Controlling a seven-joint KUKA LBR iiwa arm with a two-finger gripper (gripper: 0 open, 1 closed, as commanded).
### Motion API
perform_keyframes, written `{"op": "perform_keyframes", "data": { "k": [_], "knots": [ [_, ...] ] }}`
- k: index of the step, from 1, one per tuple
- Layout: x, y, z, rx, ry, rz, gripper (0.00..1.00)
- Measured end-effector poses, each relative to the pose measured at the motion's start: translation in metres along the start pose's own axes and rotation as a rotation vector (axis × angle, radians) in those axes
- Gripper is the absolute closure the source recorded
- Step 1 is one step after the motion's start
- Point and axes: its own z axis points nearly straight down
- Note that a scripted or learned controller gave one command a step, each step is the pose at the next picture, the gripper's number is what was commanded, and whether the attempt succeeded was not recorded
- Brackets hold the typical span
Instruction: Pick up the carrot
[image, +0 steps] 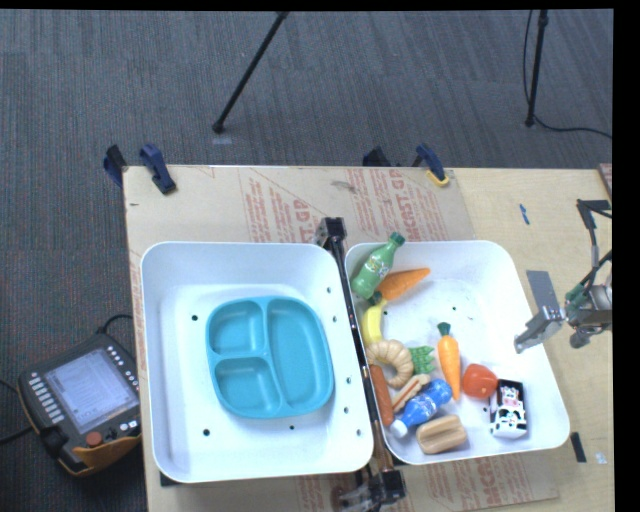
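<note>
An orange carrot (450, 362) with a green top lies upright in the middle of the right bin (490, 262), between a green leafy piece and a red tomato. A second orange carrot-like piece (403, 283) lies near the bin's back left, against a green bottle (376, 265). My gripper (530, 312) hovers at the bin's right rim, to the right of the carrot and apart from it. Its two grey fingers (541, 291) are spread open toward the left, with nothing between them.
The right bin also holds a banana (372, 325), a croissant (391, 360), a tomato (479, 381), a cow-patterned carton (509, 408), a blue bottle (422, 405), a bread roll (441, 433) and a sausage (382, 396). A blue divided plate (270, 356) sits in the left bin (170, 300).
</note>
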Motion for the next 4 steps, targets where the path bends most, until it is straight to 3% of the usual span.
{"op": "perform_keyframes", "data": {
  "k": [1, 2, 3, 4],
  "knots": [
    [0.016, 0.059, 0.156, -0.002, 0.004, 0.174, 0.0],
    [0.068, 0.073, 0.181, 0.004, 0.003, 0.118, 0.0],
    [0.067, 0.073, 0.171, 0.005, 0.004, 0.121, 1.0],
    [0.117, 0.034, 0.054, 0.002, 0.001, 0.403, 1.0]
  ]
}}
